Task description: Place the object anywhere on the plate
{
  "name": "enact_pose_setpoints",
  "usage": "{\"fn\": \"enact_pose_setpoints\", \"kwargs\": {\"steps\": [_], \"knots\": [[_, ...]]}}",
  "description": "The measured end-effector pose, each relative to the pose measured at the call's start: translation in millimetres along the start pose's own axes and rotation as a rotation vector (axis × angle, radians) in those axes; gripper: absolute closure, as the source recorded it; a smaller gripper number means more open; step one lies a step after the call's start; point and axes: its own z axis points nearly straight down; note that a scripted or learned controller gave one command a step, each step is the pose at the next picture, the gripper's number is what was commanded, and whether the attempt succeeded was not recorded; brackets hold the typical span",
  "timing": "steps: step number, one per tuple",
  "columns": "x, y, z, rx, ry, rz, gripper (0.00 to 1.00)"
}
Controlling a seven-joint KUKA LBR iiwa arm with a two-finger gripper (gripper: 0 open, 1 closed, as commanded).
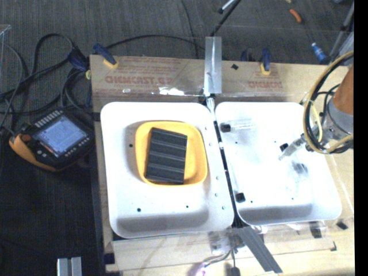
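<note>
**Dark ridged block lying on the yellow plate, arm over the right bin**

Jaws first: from my screen I cannot tell how they stand. What I see of the gripper [290,148] is a pale tip with a dark end, small and blurred, poking toward 9 o'clock from the arm [339,122] at the right side of the frame, over the right bin [270,203]. Nothing shows between them.

Counting what is on the surface [149,73]: two white bins, one plate, one object. I see one arm, wrapped in looping yellow and black cables.

Left bin [123,211]: it holds the single yellow plate [198,154], roughly square with rounded corners, sitting a little toward 12 o'clock of the bin's middle. On the plate lies the one object [167,155], a dark grey rectangular block with ridges running across it, tilted slightly clockwise. It rests within the plate's rim, touching nothing else, well apart from the gripper.

Right bin: I make out a faint clear item with a dark end near its 11 o'clock corner, too washed out for me to name, and a small dark tab at its 7 o'clock corner.

Off the surface at 9 o'clock, one handheld pendant [54,140] with a lit screen lies on the floor, its black cables curling toward 12 o'clock. Two clamps [105,56] grip the surface's far edge.
</note>
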Motion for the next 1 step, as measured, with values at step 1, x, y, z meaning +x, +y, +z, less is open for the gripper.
{"fn": "enact_pose_setpoints", "kwargs": {"steps": [1], "knots": [[0.1,0.1,0.0,0.000,0.000,0.000,0.00]]}}
